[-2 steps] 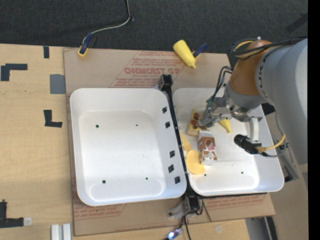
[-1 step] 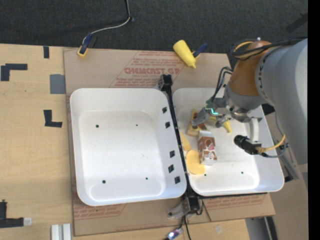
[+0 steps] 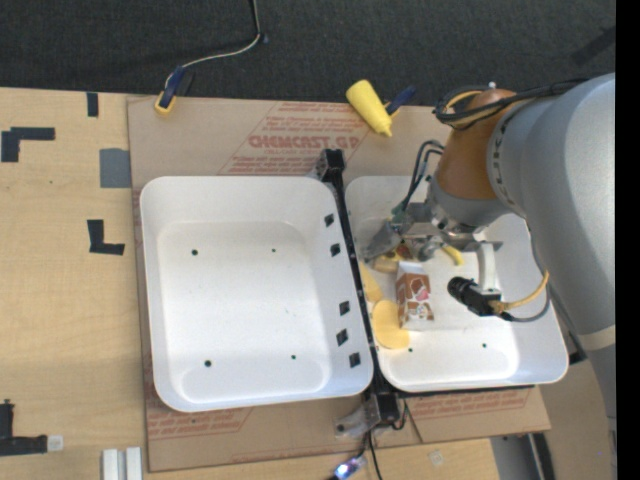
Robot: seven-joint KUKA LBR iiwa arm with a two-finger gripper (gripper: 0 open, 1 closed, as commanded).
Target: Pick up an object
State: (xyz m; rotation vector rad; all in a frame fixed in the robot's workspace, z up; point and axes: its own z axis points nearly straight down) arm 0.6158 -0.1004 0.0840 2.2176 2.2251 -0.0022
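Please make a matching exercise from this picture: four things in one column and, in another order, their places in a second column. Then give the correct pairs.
Things:
1. yellow clamp
2. red-brown packet
3. gripper
4. left bin

Places:
A. lying in the right bin, near its middle
B. on the cardboard behind the bins
C. low over the right bin's back left part
D. farther from the arm's side of the bench

Pairs: 1-B, 2-A, 3-C, 4-D
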